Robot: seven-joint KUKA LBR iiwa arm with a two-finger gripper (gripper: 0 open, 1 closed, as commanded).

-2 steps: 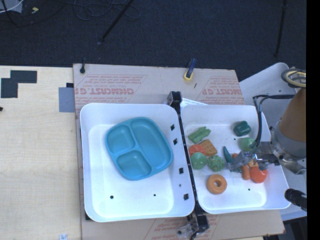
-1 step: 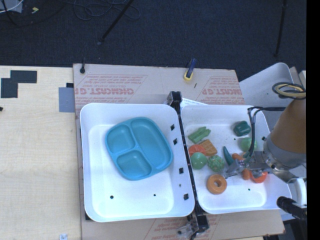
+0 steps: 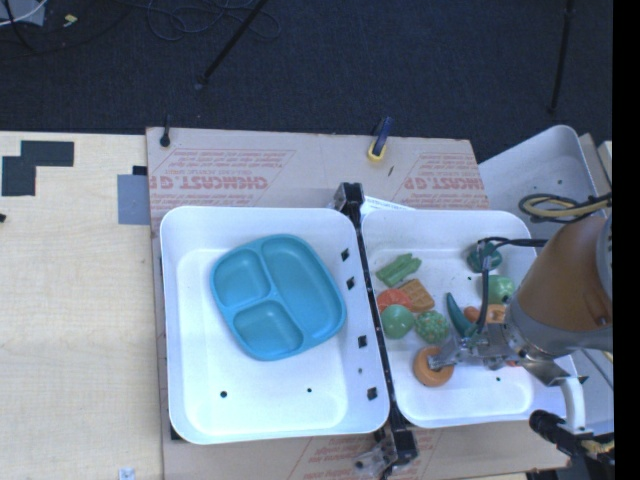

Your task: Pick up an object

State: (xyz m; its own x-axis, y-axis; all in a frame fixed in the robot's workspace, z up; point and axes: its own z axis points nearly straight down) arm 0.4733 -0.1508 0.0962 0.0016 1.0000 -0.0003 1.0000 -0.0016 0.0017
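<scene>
Several small toys lie in the right bin (image 3: 470,413). Among them are a green pod (image 3: 400,268), an orange and red piece (image 3: 408,296), a green ball (image 3: 397,321), a bumpy green piece (image 3: 432,325), a teal piece (image 3: 458,315) and an orange ring (image 3: 431,369). My gripper (image 3: 458,353) is low in this bin, at the right edge of the orange ring and just below the teal piece. The grey and orange arm (image 3: 565,288) covers the bin's right part.
The left bin (image 3: 190,388) holds a blue three-compartment plate (image 3: 276,295). A teal round toy (image 3: 484,258) and a light green one (image 3: 500,289) lie near the arm. A black divider (image 3: 365,308) runs between the bins. A yellow and blue clamp (image 3: 379,140) sits on the cardboard behind.
</scene>
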